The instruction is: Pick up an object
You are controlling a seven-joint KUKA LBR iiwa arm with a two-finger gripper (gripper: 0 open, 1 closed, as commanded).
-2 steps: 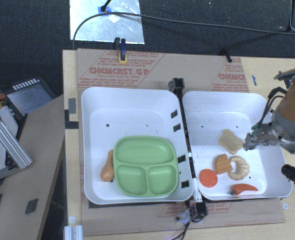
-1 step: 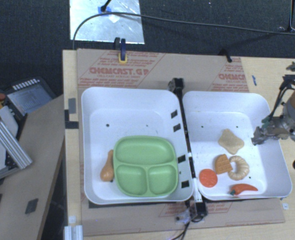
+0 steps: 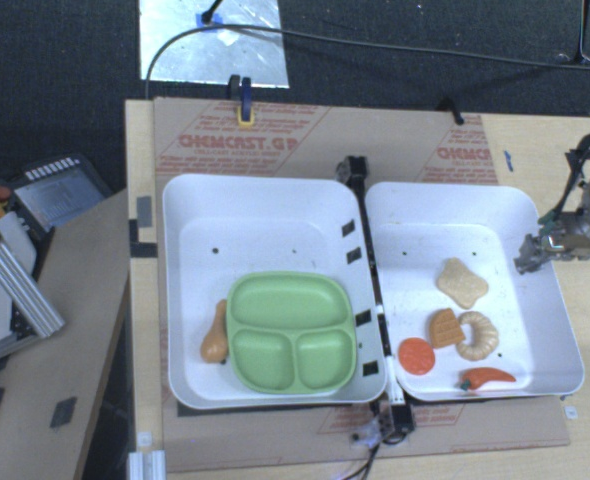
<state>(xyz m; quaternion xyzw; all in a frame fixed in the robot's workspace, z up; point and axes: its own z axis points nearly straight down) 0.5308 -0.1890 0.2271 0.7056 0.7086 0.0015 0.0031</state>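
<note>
Dark carpet all round, and in the middle a pale wood tabletop (image 3: 140, 318) with a sheet of printed cardboard (image 3: 315, 143) laid over it. On that sit two shallow white bins side by side.

The left bin (image 3: 190, 208) has a green divided plate (image 3: 290, 330) with three sections sitting toward the front. Tucked against the plate's left edge is a tan thing (image 3: 215, 334) shaped like a drumstick, partly hidden by the plate rim, so not sure what it really is.

The right bin (image 3: 515, 213) has the small stuff, all bunched near the front: a beige bread-looking piece (image 3: 462, 282), an orange-brown wedge (image 3: 444, 327) touching a pale curled ring thing (image 3: 478, 334), a red-orange disc (image 3: 416, 356) just beside the wedge, and a red chili pepper (image 3: 488, 377) lying close to the front wall. All pretty blurry, honestly could be toy food.

The arm comes in from the right and is mostly cut off by the frame. The claw (image 3: 535, 251) hangs at the right bin's right wall, well apart from the food pieces. It's a grey smudge from here, so I can't tell whether it's open or closed. Nothing visibly in it.

Up top there's a shiny metal plate (image 3: 213, 28) on the floor with cables running off it, plus a yellow clamp (image 3: 245, 103) on the cardboard's back edge. Some gear at the left is cut off too.
</note>
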